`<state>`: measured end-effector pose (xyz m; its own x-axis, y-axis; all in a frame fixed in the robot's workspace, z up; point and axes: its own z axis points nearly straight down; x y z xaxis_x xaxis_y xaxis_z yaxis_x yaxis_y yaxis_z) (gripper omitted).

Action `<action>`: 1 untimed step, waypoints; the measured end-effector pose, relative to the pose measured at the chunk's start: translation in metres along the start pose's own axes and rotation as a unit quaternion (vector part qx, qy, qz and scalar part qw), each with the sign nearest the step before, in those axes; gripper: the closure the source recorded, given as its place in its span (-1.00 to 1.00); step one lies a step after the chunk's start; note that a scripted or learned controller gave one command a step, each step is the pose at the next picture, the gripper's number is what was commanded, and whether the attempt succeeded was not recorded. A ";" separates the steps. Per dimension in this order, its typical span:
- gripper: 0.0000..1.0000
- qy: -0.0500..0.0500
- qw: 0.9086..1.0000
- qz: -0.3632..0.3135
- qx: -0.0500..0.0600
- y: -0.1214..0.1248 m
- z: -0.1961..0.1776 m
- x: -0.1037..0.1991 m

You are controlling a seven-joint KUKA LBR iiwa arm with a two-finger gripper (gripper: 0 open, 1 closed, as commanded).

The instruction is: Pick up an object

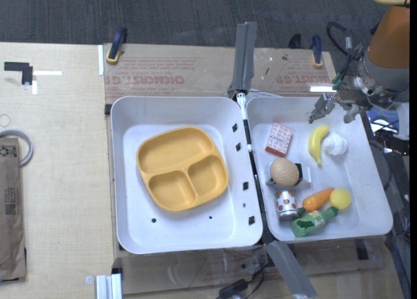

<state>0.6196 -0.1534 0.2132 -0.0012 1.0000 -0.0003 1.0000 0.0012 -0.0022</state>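
We see a curved yellow banana (pixel 317 144) lying in the right bin (pixel 371 180), just beside a white lump (pixel 336 144) and near the bin's far edge. The pincer (pixel 335 107) hangs just above and beyond the banana, fingers spread, holding nothing.

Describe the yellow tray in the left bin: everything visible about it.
The yellow tray looks like matte plastic, a rounded rectangle with three compartments: one long one along the far side and two smaller ones nearer the camera. It lies flat, right side up, turned at a slant, on the floor of the left bin, near its middle. Nothing lies in it or touches it besides the bin.
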 end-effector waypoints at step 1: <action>-1.00 -0.001 0.999 0.044 -0.001 0.010 0.121 -0.034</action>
<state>0.6290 -0.1876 0.0923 0.0870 0.9962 -0.0021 0.9962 -0.0870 0.0008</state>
